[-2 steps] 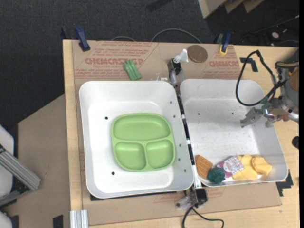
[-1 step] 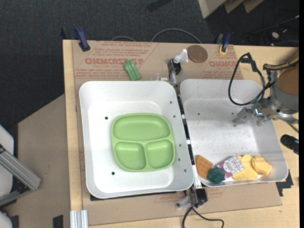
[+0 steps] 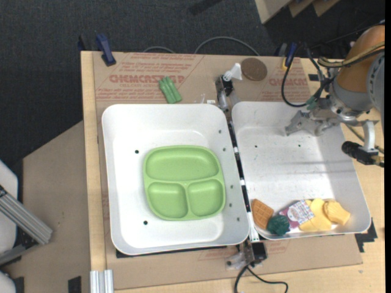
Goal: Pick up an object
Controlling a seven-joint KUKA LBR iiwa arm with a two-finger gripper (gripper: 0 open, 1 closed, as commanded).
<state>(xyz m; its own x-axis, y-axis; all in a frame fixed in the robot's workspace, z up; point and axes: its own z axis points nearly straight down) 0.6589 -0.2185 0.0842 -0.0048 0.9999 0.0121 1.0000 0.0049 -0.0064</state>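
In the left bin [image 3: 116, 163] sits a green divided plate [image 3: 183, 182]. The right bin [image 3: 342, 163] holds a small heap at its near edge: a waffle piece [image 3: 262, 211], a dark green object [image 3: 278, 225], yellow toys [image 3: 327, 214]. My gripper [image 3: 303, 124] hovers spread over that bin's far end, holding nothing

my arm [image 3: 360, 72] is a rounded body, grey on its lower shell, with a broad orange band [image 3: 366, 44] curving across the top of it. below that the wrist narrows into a pale grey metal flange. my gripper [image 3: 303, 122] is a flat, dull grey piece with angular edges. dark cables [image 3: 317, 72] loop along my side, one thin black line arcing out and back toward the wrist. a short light grey bracket with a black tip [image 3: 361, 151] juts from my lower edge.
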